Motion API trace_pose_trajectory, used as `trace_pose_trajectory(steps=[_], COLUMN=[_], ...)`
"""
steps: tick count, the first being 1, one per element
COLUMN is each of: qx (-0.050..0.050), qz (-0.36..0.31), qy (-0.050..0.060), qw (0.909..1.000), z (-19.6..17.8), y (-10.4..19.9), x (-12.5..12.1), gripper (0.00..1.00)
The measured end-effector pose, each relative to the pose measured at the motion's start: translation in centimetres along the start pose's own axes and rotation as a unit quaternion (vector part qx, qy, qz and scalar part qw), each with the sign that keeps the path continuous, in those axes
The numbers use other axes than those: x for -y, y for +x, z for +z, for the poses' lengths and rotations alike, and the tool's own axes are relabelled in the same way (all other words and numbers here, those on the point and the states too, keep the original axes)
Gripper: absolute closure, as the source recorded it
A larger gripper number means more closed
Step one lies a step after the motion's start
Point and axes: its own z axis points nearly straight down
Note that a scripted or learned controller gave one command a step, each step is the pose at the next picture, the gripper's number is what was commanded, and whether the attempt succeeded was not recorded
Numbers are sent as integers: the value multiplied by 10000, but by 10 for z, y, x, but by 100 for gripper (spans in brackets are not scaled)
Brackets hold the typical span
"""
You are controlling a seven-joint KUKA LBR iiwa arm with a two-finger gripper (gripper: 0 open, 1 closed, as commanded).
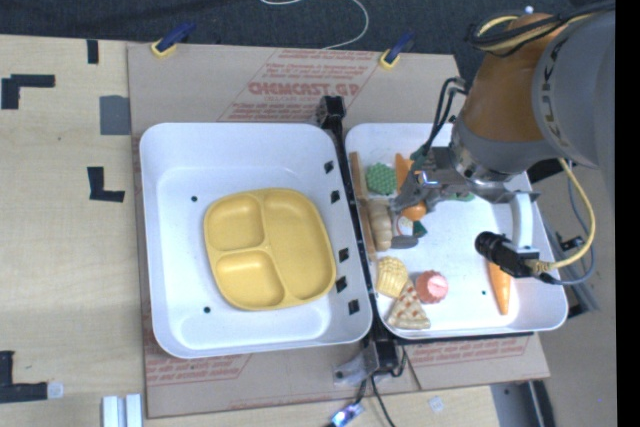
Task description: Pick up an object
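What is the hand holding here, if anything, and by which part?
Cannot be told: the hand is down among the toy food in the right bin, and no item shows between its fingertips.

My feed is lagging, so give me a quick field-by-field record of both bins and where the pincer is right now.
left bin: holds a yellow divided plate, lying flat near the middle
right bin: holds small toy foods
green round piece: near the back left of the right bin
waffle cone: front left, by the divider
red piece: beside the cone
orange carrot: right side
pincer: low over the back left items of the right bin
grasp: cannot tell
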Motion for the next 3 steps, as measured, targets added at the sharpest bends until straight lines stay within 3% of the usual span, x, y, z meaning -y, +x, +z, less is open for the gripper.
trace_pose_trajectory(steps=[2, 3], qx=[4, 8], qz=[5, 25], qy=[-3, -3], qw=[10000, 10000], z=[-3, -10], y=[87, 100], x=[-49, -62], gripper=[100, 100])
